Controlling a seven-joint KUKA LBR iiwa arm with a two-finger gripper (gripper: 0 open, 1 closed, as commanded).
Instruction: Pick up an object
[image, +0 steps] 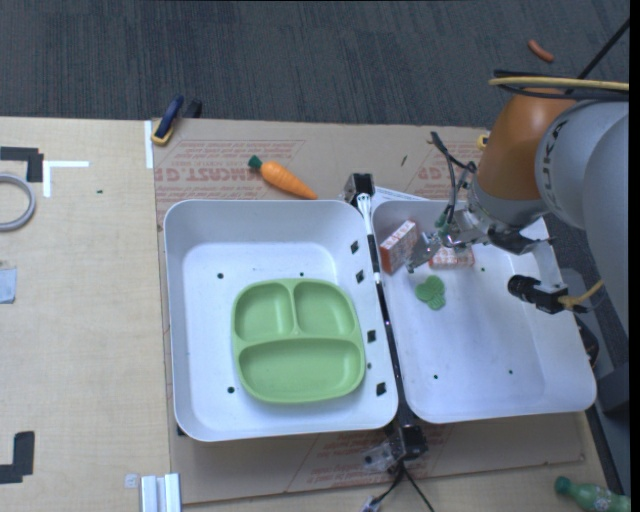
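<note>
Nearest the camera, at 6 o'clock, a black clamp (400, 440) sits where the two bins meet, and at 5 o'clock a green bottle (590, 491) lies on the floor off the bench (80, 330). The left bin (195, 400) holds a green divided plate (297, 340), lying flat near its middle. The right bin (500, 390) is bare along its near half. Farther in, toward 1 o'clock from the picture's centre, a small green round piece (432, 292) lies on the bin floor, and just beyond it stands a red and white box (397, 245), tilted, close to the wall between the bins. My tool (447, 243) hangs low over the far end of the right bin, just beside that box and over a second small red and white packet (452, 258); whether my tool is released or clenched I cannot tell, and I see nothing held in it. Farthest off, at 12 o'clock beyond the left bin, an orange carrot (285, 178) lies on the cardboard, and a blue and yellow tool handle (168, 118) lies at 11 o'clock.
</note>
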